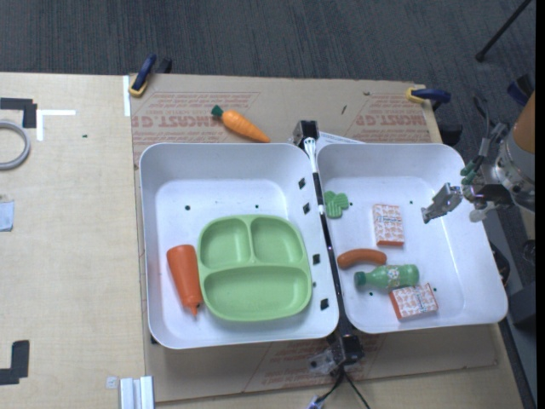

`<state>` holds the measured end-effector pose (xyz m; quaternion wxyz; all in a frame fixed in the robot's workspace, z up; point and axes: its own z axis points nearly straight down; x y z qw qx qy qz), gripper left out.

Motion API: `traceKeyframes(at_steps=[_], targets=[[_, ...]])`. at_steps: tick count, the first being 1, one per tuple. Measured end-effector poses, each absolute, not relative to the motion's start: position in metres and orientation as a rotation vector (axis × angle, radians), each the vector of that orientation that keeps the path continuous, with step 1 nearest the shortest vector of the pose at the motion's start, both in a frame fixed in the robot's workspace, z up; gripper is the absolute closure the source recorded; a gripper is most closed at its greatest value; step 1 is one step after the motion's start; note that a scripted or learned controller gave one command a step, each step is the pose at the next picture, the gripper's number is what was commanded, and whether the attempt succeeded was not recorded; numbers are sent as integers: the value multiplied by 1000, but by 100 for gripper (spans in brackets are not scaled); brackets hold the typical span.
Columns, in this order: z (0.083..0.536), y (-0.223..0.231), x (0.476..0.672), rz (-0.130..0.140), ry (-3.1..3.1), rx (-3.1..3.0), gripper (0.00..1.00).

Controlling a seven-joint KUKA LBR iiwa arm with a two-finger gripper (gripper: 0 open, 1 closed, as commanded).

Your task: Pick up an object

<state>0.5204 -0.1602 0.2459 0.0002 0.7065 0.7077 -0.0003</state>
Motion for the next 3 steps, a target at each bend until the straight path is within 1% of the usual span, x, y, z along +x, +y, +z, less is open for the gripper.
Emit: traceKeyframes(at_steps=[1, 2, 3], targets=[[144, -104, 551, -1, 2340, 2097, 0], [99, -141, 595, 3, 2823, 1351, 0], [110, -142, 598, 7, 2813, 1351, 100]])
